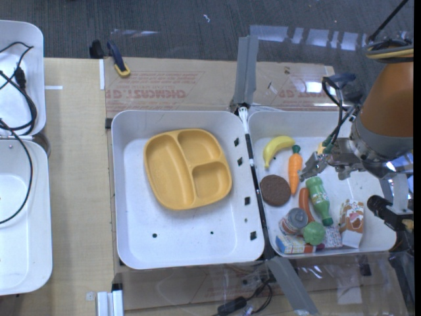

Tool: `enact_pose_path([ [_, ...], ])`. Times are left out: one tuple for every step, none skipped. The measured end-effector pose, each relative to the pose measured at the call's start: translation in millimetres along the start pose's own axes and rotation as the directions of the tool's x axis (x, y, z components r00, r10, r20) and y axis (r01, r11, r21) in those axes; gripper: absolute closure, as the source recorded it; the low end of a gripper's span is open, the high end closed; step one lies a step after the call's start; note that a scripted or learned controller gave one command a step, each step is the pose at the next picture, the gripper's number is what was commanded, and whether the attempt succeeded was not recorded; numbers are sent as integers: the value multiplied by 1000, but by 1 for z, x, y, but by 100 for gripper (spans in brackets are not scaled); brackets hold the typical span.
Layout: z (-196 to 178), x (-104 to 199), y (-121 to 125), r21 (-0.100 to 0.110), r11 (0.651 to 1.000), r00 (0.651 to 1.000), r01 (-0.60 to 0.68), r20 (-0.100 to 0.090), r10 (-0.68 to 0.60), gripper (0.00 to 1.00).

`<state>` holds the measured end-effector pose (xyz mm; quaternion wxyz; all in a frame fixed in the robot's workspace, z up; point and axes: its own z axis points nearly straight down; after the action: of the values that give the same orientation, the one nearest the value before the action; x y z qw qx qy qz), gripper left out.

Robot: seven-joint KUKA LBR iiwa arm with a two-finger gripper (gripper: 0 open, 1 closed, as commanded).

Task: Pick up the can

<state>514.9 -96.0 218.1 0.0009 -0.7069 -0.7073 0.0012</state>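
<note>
while claw (314, 168) hovers, can (293, 222) lies

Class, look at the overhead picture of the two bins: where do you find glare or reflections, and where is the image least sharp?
In the camera view, glare streaks the clear sheet behind the right bin; the left bin is bright and evenly lit, with a soft shadow under the yellow plate; the arm at the right looks soft; the can sits in crowded clutter, its edges hard to separate.

Bright even overhead light washing white bins (131, 196); glare streaking upper right; arm (388, 104) blurring slightly; shadows staying soft.
</note>
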Motion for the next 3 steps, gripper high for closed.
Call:
enact_pose_path([
  [102,-50,14,1,1000,1000,-15,-1,15,0],
  [128,-65,0,0,1000,1000,-22,-1,22,0],
  [127,-12,-38,0,1000,1000,-28,-1,28,0],
])
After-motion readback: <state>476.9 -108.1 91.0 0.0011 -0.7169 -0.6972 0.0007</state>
